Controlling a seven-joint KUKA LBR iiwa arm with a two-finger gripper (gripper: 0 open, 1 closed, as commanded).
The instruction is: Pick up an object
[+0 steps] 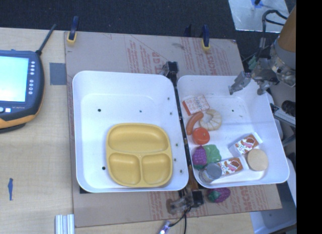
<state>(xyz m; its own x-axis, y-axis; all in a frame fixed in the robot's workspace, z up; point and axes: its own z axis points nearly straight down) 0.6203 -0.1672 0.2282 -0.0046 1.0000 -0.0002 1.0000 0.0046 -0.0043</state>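
Note:
The right bin (251,108) holds several toy foods: a cracker packet (195,104), a sausage (193,122), a pale shrimp (212,119), a red tomato (201,136), purple grapes (199,156), a green piece (213,153), a grey can (211,171), two snack packets (245,144) (232,166) and a round tan bun (257,160). My gripper (250,86) hangs over the bin's far right corner. It is open, with nothing between its fingers, and stands well away from the foods.
The left bin (90,102) carries a yellow divided plate (139,155). A purple toy (218,195) lies outside the right bin's front edge. A control pendant (15,87) sits at the far left of the bench. Blue clamps (205,34) hold the board's back edge.

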